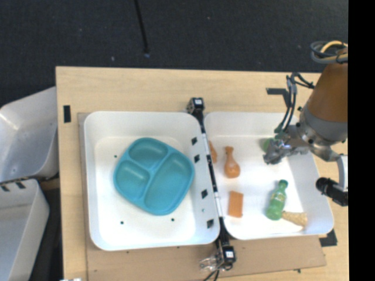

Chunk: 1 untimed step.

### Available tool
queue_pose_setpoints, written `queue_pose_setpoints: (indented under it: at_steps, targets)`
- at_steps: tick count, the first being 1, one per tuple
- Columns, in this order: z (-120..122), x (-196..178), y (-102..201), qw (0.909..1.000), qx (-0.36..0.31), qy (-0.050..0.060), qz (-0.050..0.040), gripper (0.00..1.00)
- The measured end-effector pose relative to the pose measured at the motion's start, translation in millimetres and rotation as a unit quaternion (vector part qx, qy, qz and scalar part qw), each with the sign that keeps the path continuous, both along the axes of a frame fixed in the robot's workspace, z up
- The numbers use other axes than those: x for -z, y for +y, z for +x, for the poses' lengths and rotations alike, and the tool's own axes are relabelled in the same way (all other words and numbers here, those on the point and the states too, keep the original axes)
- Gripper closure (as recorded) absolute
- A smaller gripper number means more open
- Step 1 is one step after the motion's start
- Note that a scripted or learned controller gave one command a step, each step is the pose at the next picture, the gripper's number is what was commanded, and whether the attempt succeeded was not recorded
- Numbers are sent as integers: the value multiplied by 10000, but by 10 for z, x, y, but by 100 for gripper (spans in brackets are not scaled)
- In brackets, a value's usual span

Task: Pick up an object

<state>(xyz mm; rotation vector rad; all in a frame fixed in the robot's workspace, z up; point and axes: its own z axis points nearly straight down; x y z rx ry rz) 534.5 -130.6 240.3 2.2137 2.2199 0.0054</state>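
The right bin holds an orange bottle-shaped toy, an orange block, a green bottle and a tan cone-like piece. A small orange piece lies against the divider. My gripper hangs low over the right bin's upper right part, above and to the right of the orange toy. A bit of green shows right at its tip; I cannot tell whether that is held.
The left bin carries a blue sectioned plate. The arm's orange band and grey wrist cover the right bin's far right side. A black clamp sits at the top of the divider between the bins.
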Motion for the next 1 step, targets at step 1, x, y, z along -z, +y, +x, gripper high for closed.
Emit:
queue_pose_setpoints:
  at_steps: [1]
  targets:
    - [12,-355,-10,10000,-4,11,4,100]
